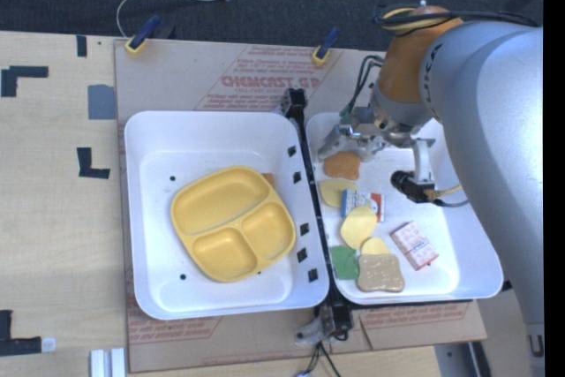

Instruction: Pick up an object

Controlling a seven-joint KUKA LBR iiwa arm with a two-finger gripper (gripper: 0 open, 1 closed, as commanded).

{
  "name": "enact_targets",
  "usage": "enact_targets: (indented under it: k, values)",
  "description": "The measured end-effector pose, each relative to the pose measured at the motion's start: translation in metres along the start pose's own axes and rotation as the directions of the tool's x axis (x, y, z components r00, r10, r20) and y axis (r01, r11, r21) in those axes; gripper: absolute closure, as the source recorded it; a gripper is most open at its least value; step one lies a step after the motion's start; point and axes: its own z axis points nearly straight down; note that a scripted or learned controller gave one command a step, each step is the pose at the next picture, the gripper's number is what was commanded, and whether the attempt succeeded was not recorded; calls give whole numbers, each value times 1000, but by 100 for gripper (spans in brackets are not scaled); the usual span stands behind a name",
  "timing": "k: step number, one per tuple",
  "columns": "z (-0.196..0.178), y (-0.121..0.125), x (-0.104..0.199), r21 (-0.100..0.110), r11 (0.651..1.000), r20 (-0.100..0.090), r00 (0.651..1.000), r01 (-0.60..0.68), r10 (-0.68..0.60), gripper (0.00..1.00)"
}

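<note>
Nearest me in the right bin [477,274] I see a toast slice [380,273], then yellow discs [358,226] and a small carton [413,244]. Farther back lies a brown bun [342,165], and the gripper [353,139] hangs just beyond it; I cannot tell its claw's state.
</note>
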Motion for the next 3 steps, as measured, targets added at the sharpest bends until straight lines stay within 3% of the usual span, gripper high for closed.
enact_targets:
  k: [1, 2, 3]
  values:
    - [-3, -15, 3, 4, 1000, 0, 1000, -2, 2, 0]
    - [0, 6, 2, 5, 1000, 2, 1000, 1, -1, 0]
    - [-7, -11, 0, 4, 1000, 1, 1000, -1, 1, 0]
